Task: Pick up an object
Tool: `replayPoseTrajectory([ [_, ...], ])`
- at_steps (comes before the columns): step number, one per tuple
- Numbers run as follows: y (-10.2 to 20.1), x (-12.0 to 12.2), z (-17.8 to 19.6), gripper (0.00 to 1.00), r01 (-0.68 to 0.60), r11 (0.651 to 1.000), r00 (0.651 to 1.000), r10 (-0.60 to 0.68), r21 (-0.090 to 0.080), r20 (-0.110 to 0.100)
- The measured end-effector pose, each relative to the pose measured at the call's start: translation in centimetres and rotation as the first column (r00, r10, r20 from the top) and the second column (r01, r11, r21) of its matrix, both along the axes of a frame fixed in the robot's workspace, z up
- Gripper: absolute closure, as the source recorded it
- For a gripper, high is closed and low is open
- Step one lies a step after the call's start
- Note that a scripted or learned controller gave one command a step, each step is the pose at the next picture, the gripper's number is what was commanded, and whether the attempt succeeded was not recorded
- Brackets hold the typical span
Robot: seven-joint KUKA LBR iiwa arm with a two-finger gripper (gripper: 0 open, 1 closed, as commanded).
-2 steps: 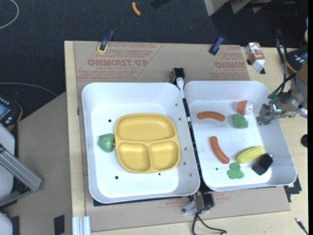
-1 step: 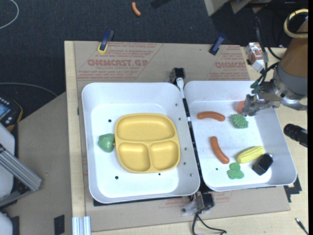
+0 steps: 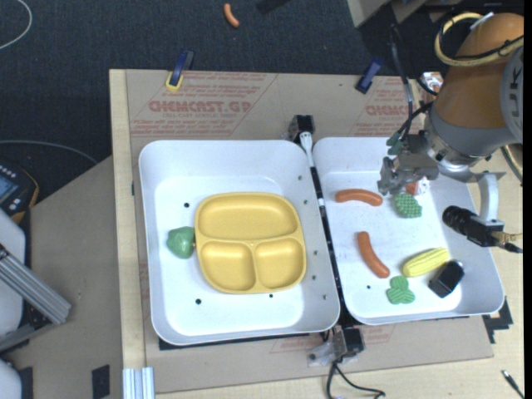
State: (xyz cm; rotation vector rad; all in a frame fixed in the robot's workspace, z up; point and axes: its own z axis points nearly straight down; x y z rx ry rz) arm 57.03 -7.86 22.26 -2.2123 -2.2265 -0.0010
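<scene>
My gripper (image 3: 401, 182) hangs low over the back of the right bin (image 3: 349, 298), just above a green knobbly piece (image 3: 408, 206) and right of an orange sausage (image 3: 358, 196). In the same bin lie a second sausage (image 3: 372, 253), a yellow corn cob (image 3: 425, 261), a green broccoli-like piece (image 3: 400, 291) and a black block (image 3: 446, 278). The fingers point down, and nothing shows between them.
The left bin (image 3: 166, 306) holds a yellow divided plate (image 3: 248, 241) and a green lump (image 3: 180, 241) at its left side. Clamps sit at the bench's back edge. A stray orange piece (image 3: 231, 15) lies on the floor beyond.
</scene>
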Motion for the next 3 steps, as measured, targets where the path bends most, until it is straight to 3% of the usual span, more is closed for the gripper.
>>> replayPoseTrajectory([
  [1,5.0,2.5,-0.9,1.0,0.0,1.0,1.0,0.0,-0.002,0.005],
  [2,9.3,4.5,1.2,1.0,0.0,1.0,1.0,0.0,-0.001,0.008],
  [3,9.4,5.2,-0.3,1.0,0.005,1.0,1.0,-0.005,-0.003,0.0],
])
